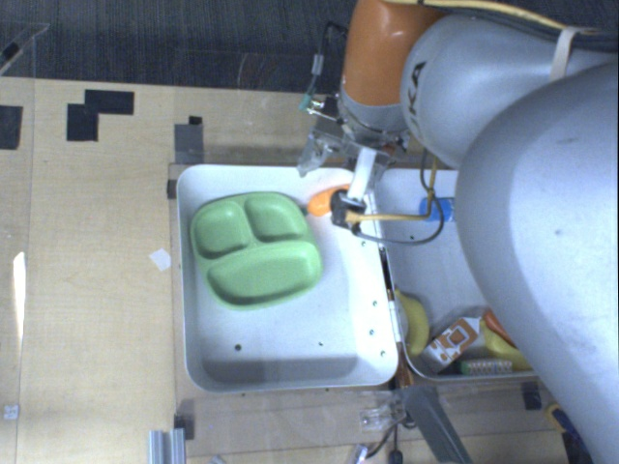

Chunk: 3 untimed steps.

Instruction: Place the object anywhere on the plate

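Green plastic marks the plate, a three-section dish lying flat in the left white bin, nearer that bin's far left part, with two small sections toward the far edge and one large section toward the near edge. The grey arm, carrying an orange band above its wrist, reaches in from the right and hangs over the far right corner of the left bin. The claw points downward there; whether its fingers are apart or together cannot be told, since the wrist hardware and cabling hide them. An orange object sits just beside the plate's far right edge, directly below the claw; whether it rests on the bin floor or is gripped cannot be told, and it lies off the plate. A yellowish cable runs from the wrist toward a blue fitting over the right bin. The right bin, largely covered by the arm, holds a yellow item, a small printed packet and a green-edged item near its near edge. Both bins rest on a pale wooden desk bearing black square marks at its far left.
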Each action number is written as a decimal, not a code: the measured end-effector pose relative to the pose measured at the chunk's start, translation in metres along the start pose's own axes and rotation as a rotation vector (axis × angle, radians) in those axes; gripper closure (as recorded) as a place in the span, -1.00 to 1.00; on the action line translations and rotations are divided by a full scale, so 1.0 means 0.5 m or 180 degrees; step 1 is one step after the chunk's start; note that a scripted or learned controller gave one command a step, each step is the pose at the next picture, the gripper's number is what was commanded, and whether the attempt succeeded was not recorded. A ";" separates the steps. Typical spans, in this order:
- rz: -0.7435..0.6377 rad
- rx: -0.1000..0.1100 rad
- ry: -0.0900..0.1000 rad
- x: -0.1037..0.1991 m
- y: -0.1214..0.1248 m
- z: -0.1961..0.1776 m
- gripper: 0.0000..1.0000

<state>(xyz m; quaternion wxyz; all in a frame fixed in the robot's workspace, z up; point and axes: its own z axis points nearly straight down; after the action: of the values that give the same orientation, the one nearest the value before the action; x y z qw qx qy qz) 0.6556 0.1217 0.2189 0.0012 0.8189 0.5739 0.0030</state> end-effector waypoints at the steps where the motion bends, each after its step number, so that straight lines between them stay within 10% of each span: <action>1: -0.0051 -0.0012 0.0017 -0.064 -0.220 0.243 -1.00; 2: -0.0046 -0.0012 0.0031 -0.059 -0.220 0.226 1.00; 3: 0.0081 0.0016 -0.0013 0.005 -0.290 0.049 1.00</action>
<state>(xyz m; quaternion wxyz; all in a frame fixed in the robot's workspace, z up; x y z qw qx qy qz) 0.5204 0.1736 0.1935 0.0002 0.8262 0.5634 -0.0001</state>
